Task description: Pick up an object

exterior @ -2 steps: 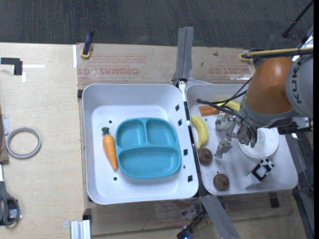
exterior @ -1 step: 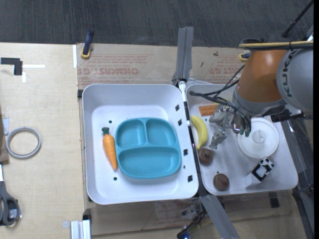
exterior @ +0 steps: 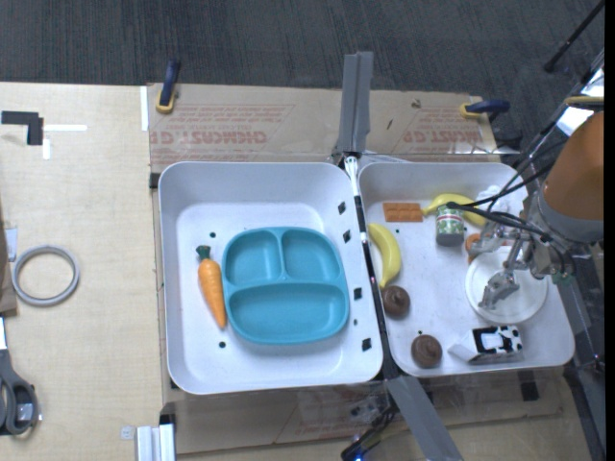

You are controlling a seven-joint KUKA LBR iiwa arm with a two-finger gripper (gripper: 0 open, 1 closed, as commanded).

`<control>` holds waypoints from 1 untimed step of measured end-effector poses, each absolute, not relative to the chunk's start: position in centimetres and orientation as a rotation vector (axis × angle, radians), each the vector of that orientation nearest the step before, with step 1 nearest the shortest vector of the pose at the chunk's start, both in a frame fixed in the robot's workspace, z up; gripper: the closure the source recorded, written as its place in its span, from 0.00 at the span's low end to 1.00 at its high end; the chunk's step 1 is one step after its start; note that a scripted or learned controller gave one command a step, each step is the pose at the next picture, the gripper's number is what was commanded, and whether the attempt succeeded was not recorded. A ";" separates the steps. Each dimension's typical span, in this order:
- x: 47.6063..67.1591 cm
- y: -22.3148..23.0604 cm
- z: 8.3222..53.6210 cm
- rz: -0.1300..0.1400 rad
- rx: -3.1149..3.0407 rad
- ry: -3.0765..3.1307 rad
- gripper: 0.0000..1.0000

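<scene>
The gripper (exterior: pixel 499 291) is hanging over a clear plate (exterior: pixel 506 291) in the right bin (exterior: pixel 452 176); whether it is open or closed cannot be told. Lying around it are two bananas (exterior: pixel 386 254), a small can (exterior: pixel 449 226), an orange block (exterior: pixel 403 211), two brown pieces (exterior: pixel 396 302) and a black-and-white item (exterior: pixel 497 340). The left bin (exterior: pixel 183 185) is holding a blue tray (exterior: pixel 285 284) and a carrot (exterior: pixel 211 288) just beside it. The arm (exterior: pixel 579 176) is being cut off at the right edge.

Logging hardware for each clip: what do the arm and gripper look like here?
The arm comes in from the right with a rounded orange section and a grey body below it. Thin black cables run along it. The gripper is small, metallic grey, with slim fingers.
</scene>
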State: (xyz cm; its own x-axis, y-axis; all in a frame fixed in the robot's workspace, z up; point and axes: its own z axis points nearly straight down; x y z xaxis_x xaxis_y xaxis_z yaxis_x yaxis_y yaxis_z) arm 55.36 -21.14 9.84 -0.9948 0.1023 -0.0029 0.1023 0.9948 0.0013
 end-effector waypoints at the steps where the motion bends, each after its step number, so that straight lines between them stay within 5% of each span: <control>1: 62.8 -16.2 9.3 0.001 0.326 3.119 0.00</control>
